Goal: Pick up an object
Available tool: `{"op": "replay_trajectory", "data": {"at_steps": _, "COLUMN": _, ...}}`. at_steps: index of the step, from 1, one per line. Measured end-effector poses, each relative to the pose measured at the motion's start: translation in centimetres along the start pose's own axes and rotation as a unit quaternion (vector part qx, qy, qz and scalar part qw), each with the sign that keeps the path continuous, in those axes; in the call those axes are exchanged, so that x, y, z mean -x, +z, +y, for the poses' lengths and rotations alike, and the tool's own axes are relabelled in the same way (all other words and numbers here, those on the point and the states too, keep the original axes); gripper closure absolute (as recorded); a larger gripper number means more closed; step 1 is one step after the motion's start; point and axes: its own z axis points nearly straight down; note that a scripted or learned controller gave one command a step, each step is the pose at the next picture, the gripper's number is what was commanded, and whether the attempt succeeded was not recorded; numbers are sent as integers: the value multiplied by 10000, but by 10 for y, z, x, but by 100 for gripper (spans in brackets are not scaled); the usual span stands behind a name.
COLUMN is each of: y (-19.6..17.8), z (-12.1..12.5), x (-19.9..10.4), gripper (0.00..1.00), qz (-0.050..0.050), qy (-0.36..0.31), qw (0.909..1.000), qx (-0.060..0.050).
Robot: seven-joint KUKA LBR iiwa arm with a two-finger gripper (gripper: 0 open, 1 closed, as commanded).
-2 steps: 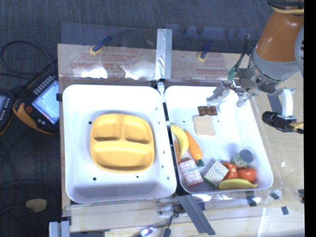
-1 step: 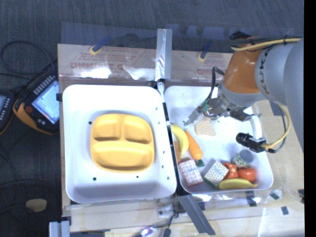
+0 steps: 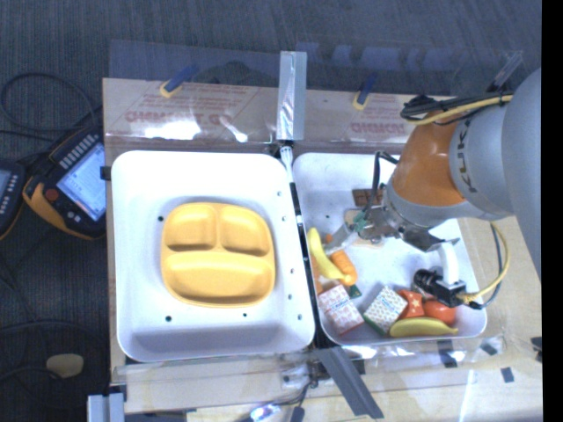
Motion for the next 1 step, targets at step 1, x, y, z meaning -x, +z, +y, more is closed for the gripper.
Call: {"op": "replay_trajectory", "data": {"at_steps": 1, "y": -90, "z": 48, "x": -32, "gripper": 0, "qz": 53, "qy": -1469, "qw": 9891, "qx": -85}}
